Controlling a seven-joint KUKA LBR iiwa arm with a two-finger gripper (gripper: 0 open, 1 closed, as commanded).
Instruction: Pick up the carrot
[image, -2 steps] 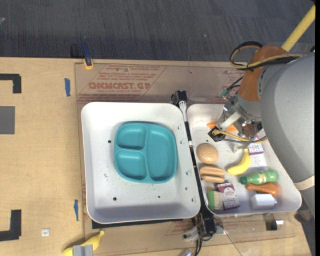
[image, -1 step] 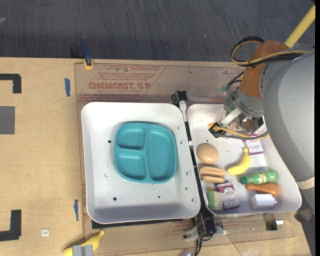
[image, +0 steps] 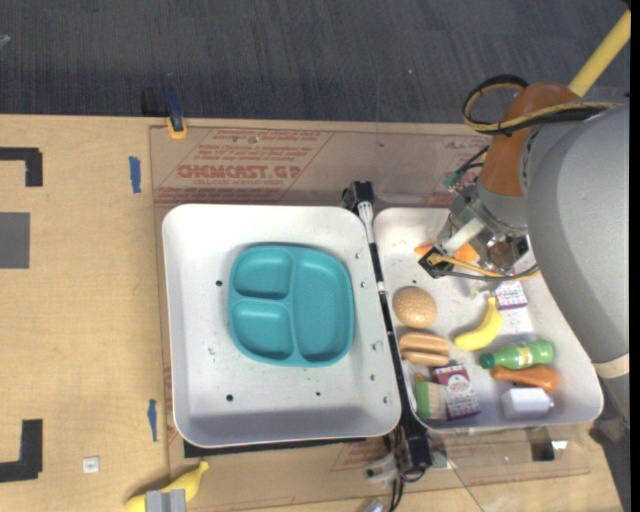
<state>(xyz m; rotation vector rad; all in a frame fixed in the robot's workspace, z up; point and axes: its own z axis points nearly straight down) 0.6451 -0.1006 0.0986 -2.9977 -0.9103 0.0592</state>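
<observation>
Carrot (image: 530, 378) in the view's right-hand bin (image: 585, 405), tucked just below the green bottle (image: 518, 354) and seemingly touching it. Hand (image: 468, 246) well above the bottle, up at the bin's far end; open or closed, cannot tell from this angle. Approach not yet made, judging by that gap.

To do it well: carry the hand high over the banana (image: 478, 328), just up and left of the bottle, then come straight down on the carrot's middle. Set the grip across the carrot's narrow width, not along its length. Mind the white block (image: 527, 402) a little further below the bottle — crowded there, so probably easy to nudge a neighbour. Close gently, then lift straight up — no dragging.
</observation>
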